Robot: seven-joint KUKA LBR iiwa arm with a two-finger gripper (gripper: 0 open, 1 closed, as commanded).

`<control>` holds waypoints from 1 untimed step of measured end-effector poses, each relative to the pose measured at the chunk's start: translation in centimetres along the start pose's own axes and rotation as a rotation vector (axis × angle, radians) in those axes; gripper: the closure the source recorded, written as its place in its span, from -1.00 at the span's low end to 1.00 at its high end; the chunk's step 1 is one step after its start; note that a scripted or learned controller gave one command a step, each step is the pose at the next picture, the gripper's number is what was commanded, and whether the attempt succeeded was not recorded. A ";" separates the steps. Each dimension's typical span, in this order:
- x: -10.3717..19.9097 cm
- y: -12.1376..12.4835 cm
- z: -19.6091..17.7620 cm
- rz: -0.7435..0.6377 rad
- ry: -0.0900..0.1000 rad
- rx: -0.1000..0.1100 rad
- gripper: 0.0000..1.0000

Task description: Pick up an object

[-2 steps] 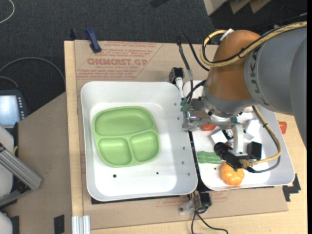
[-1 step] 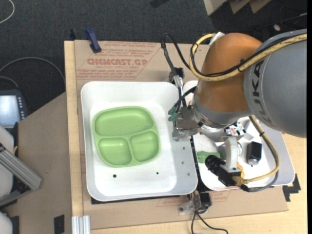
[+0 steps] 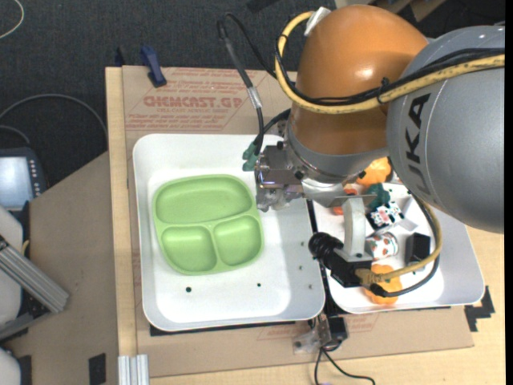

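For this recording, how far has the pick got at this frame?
Nothing looks picked yet. The arm hangs over the right bin, hiding much of it. Small objects lie in that bin beside and under the wrist, and an orange item rests near its front edge. The green divided tray sits in the left bin. The grasp and lift remain to be done.

floor (image 3: 64, 38): dark carpet (cables lying loose) | bench (image 3: 192, 95): brown board

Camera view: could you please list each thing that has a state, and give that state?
Green tray: upright, lying flat in the left bin.
Toys: jumbled in the right bin, partly hidden by the arm.
End effector: hidden by the arm, state unclear.
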State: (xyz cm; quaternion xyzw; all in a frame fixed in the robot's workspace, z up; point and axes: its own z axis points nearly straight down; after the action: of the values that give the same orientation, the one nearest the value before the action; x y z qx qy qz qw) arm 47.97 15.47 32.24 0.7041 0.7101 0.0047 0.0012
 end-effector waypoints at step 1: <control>-4.2 -0.2 3.9 0.013 -0.007 0.014 1.00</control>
State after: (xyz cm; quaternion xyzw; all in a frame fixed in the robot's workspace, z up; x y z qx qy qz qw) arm 47.88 11.33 28.28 0.7088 0.7054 -0.0028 -0.0015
